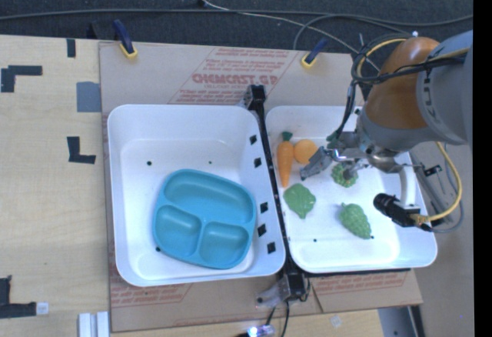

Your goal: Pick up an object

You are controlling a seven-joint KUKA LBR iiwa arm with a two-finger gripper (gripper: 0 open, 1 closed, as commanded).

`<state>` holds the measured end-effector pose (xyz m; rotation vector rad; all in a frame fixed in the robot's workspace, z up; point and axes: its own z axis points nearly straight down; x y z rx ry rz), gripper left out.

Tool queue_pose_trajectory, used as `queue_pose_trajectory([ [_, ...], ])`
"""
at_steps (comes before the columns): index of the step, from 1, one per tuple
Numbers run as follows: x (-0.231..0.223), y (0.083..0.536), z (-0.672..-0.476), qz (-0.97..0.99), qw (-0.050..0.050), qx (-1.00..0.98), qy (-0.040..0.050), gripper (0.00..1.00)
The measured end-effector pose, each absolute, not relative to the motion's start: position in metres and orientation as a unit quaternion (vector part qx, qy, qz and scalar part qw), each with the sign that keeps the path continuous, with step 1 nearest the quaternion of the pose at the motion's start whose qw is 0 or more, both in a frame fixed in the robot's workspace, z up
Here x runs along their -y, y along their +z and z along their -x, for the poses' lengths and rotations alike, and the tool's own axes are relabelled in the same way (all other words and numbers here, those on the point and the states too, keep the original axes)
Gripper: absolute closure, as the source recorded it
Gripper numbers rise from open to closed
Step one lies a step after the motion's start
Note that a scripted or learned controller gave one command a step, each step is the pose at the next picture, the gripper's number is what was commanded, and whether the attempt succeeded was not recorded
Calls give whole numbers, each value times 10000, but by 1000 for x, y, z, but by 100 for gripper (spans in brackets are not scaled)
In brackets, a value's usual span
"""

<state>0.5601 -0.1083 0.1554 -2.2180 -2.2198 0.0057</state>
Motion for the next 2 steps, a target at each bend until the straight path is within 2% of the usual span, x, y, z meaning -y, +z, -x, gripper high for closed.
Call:
queue_pose_trajectory([
  [1, 117, 106, -561, 7071, 15, 7071, 20, 0],
  [2, 117, 85, -561, 7068, 0, 7075, 8, 0],
])
